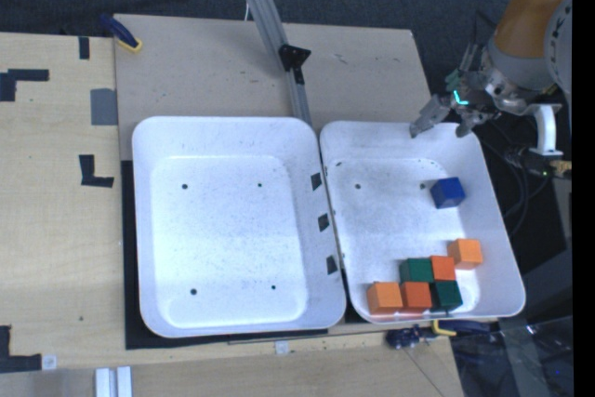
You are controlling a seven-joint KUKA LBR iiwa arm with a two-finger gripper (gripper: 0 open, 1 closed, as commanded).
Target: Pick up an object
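While your gripper (442,121) hangs spread and bare over the right bin's (493,200) far rim, the blue block (447,191) lies just below it, orange and green blocks (423,284) clustered nearer the front.

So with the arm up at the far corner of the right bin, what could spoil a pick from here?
1. The orange and green blocks sit packed together against the right bin's near rim, so fingers may not fit between them.
2. The blue block stands alone but small; a slightly off descent could nudge it aside.
3. The gripper hovers at the bin's far rim and might clip it descending.
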